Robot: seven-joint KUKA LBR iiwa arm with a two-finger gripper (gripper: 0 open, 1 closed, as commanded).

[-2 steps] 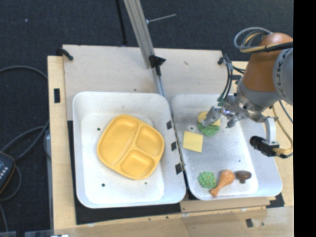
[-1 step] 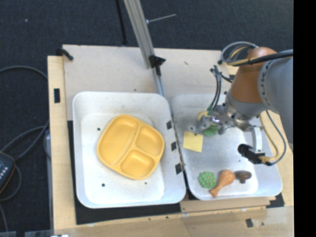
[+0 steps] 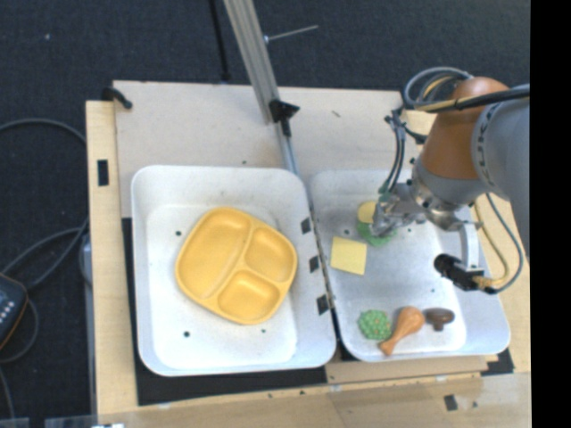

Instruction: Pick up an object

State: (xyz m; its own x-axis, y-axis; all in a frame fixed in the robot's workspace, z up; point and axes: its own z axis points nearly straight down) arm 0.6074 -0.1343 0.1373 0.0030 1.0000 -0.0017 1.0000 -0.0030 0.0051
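The gripper (image 3: 385, 224) reaches down into the right bin (image 3: 473, 328) near its back left. It stands over a small green and yellow object (image 3: 369, 221), touching or nearly touching it. A pale yellow square block (image 3: 349, 256) lies just in front and to the left of it. At the bin's front lie a green bumpy piece (image 3: 374, 324), an orange drumstick-shaped toy (image 3: 403, 327) and a small brown piece (image 3: 439, 316).
The left bin (image 3: 161, 346) holds a yellow divided plate (image 3: 236, 263). A metal pole (image 3: 259, 61) slants up from between the bins at the back. Black cables and a connector (image 3: 459, 272) hang off the arm over the right bin's right side.
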